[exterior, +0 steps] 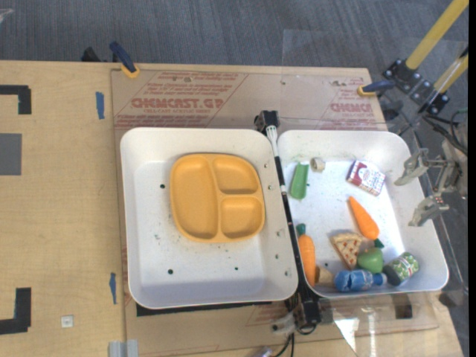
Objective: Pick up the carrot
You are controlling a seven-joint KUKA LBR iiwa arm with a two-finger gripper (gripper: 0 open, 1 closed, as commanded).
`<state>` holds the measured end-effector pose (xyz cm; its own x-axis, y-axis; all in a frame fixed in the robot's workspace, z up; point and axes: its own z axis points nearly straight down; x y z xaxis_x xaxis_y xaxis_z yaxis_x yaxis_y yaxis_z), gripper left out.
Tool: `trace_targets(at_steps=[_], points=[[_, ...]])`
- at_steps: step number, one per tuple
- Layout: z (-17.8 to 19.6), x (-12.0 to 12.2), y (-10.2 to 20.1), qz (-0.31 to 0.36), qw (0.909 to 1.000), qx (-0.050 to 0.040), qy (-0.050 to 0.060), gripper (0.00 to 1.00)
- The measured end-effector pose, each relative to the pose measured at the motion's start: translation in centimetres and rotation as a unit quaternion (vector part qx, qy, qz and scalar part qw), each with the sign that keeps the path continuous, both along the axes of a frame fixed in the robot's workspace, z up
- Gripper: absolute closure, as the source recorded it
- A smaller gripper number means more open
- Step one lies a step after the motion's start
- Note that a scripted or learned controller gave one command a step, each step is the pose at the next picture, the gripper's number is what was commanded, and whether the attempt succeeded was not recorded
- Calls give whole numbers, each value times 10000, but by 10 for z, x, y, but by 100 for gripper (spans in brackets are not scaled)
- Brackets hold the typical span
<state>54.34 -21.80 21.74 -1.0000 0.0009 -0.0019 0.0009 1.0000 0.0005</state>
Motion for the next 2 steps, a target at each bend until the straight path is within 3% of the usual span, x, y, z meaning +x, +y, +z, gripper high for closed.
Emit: trace_targets(at_steps=[1, 2], points=[[-120, -21, 44, 514, 9987, -26, -65, 0], [-127, -19, 50, -573, 9983, -6, -41, 0]])
